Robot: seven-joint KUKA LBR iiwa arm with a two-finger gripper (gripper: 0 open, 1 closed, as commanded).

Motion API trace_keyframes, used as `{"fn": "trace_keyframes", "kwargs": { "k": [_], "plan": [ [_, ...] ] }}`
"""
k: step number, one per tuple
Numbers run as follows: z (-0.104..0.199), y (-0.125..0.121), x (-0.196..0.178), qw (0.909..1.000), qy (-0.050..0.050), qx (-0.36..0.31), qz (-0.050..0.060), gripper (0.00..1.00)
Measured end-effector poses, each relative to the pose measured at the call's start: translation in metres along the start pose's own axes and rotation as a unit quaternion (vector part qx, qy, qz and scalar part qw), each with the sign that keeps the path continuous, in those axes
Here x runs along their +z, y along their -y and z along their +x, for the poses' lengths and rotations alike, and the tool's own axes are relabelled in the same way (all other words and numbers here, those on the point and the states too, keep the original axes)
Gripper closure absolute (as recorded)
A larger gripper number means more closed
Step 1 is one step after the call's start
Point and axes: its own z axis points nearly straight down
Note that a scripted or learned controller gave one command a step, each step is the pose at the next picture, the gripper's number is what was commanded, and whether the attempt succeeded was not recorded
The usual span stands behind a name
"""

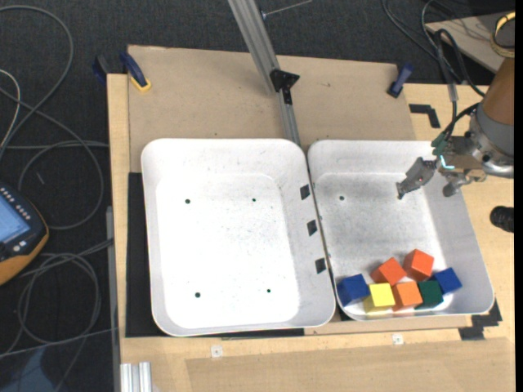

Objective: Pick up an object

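Observation:
Several small blocks lie clustered in the near corner of the right bin (359, 227): a blue block (352, 287), a yellow block (382, 296), an orange block (390, 270), a red-orange block (421, 262), a second orange block (407, 294), a green block (430, 290) and another blue block (447, 280). My gripper (427, 184) hangs over the far right part of the right bin, well above and beyond the blocks. Its two fingers are spread apart with nothing between them.
The left bin (163, 219) sits beside the right one. A slanted metal pole (261, 51) rises from the back between the bins. Blue clamps (135, 70) hold the board's back corners. Cables and a handheld pendant (16, 231) lie on the floor at left.

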Motion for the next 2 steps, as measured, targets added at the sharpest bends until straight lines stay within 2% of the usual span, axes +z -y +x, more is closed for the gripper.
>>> {"fn": "trace_keyframes", "kwargs": {
  "k": [1, 2],
  "plan": [
    [0.000, -0.001, -0.003, 1.0000, 0.001, 0.000, -0.003, 0.00],
    [0.003, -0.010, 0.054, 1.0000, 0.000, -0.001, 0.000, 0.00]
  ]
}}
